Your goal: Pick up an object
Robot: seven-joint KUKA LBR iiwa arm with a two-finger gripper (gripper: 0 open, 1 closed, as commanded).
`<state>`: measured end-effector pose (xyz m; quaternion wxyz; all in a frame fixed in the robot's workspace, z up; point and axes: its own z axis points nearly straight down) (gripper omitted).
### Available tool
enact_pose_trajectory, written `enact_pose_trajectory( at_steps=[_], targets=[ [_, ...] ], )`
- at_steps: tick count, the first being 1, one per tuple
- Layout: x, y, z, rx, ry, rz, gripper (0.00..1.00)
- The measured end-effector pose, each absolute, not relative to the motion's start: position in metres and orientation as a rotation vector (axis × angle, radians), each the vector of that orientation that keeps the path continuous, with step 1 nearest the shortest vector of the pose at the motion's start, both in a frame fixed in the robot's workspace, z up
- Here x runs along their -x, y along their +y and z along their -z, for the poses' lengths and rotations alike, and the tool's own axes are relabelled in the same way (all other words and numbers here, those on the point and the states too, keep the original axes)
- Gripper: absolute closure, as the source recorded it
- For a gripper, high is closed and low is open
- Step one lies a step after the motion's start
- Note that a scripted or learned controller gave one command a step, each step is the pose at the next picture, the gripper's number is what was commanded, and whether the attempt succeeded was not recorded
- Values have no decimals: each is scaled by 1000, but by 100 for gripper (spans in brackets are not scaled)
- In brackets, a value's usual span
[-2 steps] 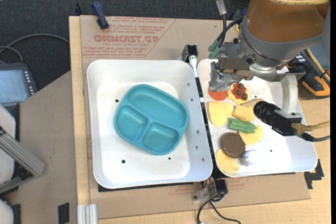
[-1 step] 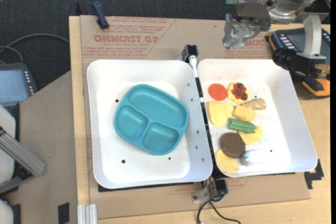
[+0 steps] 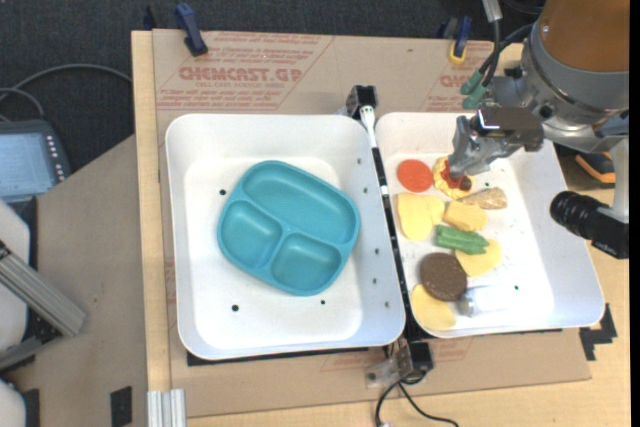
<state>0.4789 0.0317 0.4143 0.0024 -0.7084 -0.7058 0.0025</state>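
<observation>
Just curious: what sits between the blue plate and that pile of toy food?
In the camera view, between the blue plate and the toy food lie bare white floor of the left bin and the two bins' adjoining rims, with a black clip at their top.

Bright, even overhead light; soft shadows, slightly soft focus.

The hand covers part of a small red-and-yellow piece beneath it — its shape cannot be told, nor whether the fingers grip it. The arm runs off the top and right edges. A grey screen — cut by the left edge.
</observation>
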Motion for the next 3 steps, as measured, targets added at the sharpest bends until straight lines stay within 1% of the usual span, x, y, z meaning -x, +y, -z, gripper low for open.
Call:
enact_pose_trajectory(
  at_steps=[1,2,3],
  targets=[
    [-481,19,-388,2223,-2217,-5,100],
    [-478,73,-290,2211,-2221,-13,100],
    [-479,163,-350,2210,-2235,13,100]
  ],
)
